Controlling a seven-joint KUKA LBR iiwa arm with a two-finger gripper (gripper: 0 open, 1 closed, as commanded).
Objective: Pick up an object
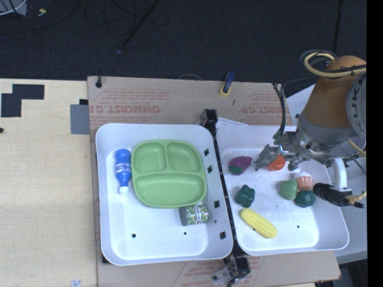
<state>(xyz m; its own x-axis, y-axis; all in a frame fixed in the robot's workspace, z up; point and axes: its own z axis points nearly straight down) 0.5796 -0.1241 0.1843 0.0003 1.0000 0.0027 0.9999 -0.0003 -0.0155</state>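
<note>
So the gripper (270, 158) is down in the right bin (335, 238), fingers pointing toward the divider (222, 184) between the two bins, and there's a small orange-red object (277, 163) sitting right at the fingertips, looks like it's between them, so the fingers seem closed on it, though it's small and a bit hard to make out. Everything else measured off that divider: a purple grape bunch (240, 164) lies just on the right side of it, near the gripper tips but not touching. A dark green pepper (244, 195) sits a little below that, and a yellow corn cob (258, 223) lies at a slant lower still. Farther from the divider there's a cluster of green pieces (295, 192) with a pinkish cupcake-looking thing (304, 179) touching them. On the divider's left side, the left bin (114, 238) holds a green sectioned plate (168, 173), a blue bottle (122, 170) beyond it, and a small can (194, 214) just below the plate.
</note>
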